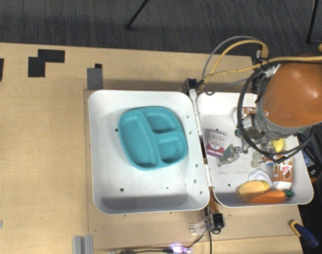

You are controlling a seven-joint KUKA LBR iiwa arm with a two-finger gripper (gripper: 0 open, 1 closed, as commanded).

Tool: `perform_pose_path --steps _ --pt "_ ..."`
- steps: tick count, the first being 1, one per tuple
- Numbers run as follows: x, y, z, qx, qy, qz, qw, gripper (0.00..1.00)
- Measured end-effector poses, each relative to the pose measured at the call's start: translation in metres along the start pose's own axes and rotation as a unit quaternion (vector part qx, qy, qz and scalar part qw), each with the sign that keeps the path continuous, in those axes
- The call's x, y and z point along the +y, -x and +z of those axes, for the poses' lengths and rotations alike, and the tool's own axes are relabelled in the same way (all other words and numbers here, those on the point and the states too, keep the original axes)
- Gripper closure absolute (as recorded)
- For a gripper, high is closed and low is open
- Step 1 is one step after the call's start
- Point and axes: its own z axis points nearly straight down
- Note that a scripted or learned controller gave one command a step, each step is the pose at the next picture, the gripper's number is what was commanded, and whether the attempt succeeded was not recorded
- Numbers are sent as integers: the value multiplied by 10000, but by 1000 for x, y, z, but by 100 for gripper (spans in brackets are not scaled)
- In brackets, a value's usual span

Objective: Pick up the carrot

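Lying at the near edge of the right bin, the carrot is resting on the floor, orange with a green stub at its right end, well nearer the camera than the gripper and off to its right. A yellow, lemon-like fruit is touching the carrot just behind it. A brown and white packet is sitting to the fruit's right. The gripper is hanging low over the bin, and whether its jaws are apart or closed cannot be told; nothing is visibly between them. A purple and white packet is lying just left of them. Farther left, the left bin is holding a teal divided tray.
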Motion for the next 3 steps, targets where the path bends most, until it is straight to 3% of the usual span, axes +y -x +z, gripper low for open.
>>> perform_pose_path --steps 1,3 --pt "20 12 2 -7 36 -907 9959 0" --pt "20 12 2 -7 32 -905 9959 0"
